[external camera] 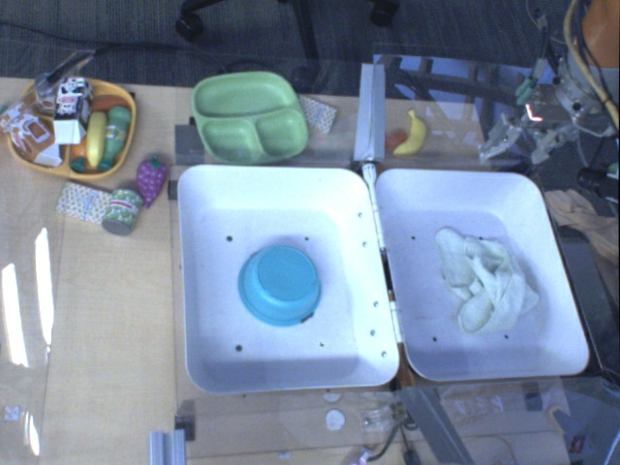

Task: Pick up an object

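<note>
Gripper point(528, 136) hovers beyond the right bin point(407, 347), grip unreadable; crumpled pale cloth point(484, 284) inside, smooth round blue bowl point(280, 285) left.

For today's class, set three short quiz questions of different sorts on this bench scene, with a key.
1. True or false: the blue bowl lies in the right bin.
2. What lies in the right bin? A) white cloth B) banana C) green tray
3. Fill in: the end effector is beyond the ____ bin's far edge.

Key: 1 false, it lies in the left bin; 2 A; 3 right.
</note>
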Available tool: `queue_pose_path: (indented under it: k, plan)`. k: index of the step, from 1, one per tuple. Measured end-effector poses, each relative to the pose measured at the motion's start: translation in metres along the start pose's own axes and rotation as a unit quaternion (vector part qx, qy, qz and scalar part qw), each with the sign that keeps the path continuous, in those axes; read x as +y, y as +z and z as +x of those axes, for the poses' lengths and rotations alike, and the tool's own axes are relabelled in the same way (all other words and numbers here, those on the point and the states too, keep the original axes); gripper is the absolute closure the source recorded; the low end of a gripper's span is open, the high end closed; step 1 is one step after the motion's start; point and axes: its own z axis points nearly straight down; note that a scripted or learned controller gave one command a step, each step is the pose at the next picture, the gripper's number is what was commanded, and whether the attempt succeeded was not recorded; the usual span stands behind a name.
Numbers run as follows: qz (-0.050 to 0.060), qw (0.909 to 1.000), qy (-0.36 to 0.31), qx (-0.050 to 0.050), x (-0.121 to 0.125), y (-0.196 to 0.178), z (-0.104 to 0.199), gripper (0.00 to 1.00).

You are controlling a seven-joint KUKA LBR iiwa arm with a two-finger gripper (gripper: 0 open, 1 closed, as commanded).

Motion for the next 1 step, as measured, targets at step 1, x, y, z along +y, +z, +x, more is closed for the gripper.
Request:
queue_pose_path:
  k: [1]
  plan:
    - [-0.001,0.9606,-0.278,0.0,0.0048,0.0863,0.0537,0.0]
